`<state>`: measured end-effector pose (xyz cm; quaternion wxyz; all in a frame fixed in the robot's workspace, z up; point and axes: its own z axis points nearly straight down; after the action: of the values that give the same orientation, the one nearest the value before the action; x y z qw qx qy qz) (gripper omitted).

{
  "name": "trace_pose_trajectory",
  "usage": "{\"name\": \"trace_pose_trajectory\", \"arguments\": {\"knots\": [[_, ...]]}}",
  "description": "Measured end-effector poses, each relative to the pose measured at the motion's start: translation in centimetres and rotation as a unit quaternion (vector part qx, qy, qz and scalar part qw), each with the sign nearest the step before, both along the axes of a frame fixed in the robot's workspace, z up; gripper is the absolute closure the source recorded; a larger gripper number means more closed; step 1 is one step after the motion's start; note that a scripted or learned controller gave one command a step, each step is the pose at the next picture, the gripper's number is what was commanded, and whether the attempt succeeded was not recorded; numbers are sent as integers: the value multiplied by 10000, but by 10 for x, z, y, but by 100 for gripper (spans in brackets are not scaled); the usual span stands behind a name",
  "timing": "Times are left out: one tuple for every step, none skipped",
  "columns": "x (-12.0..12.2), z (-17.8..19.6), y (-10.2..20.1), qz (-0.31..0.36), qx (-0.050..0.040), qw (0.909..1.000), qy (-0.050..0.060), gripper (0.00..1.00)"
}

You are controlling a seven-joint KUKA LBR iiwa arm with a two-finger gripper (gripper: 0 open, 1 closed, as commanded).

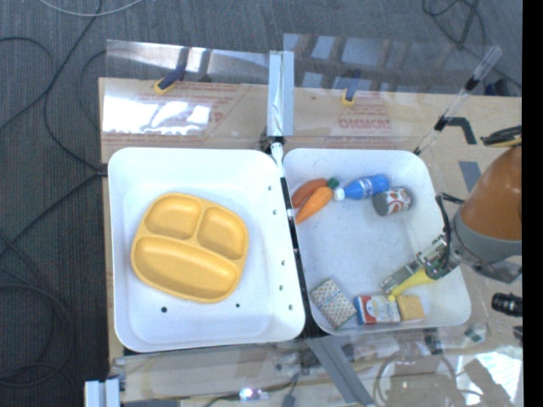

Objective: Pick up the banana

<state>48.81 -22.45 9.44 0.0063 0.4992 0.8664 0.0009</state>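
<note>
Banana [409, 282]: a yellow piece lying in the right bin [356, 244], near its lower right corner, apparently pinched between the fingers of the gripper [417, 271], which closes on it there. Left bin [127, 227]: beside the right bin, holding a yellow divided plate [189, 246]. Within the right bin: carrot [310, 200] at the upper left; blue bottle [363, 187] and can [392, 201] along the top; patterned packet [333, 302] and small box [377, 309] along the bottom edge.
</note>
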Motion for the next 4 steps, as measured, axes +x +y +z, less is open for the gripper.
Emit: {"name": "trace_pose_trajectory", "arguments": {"knots": [[4,10,-2,-3,-47,10000,-86,100],[-4,63,59,-1424,36,9898,61,100],[-4,63,59,-1425,35,9898,61,0],[1,-1,3,-576,42,9983,5,0]]}}
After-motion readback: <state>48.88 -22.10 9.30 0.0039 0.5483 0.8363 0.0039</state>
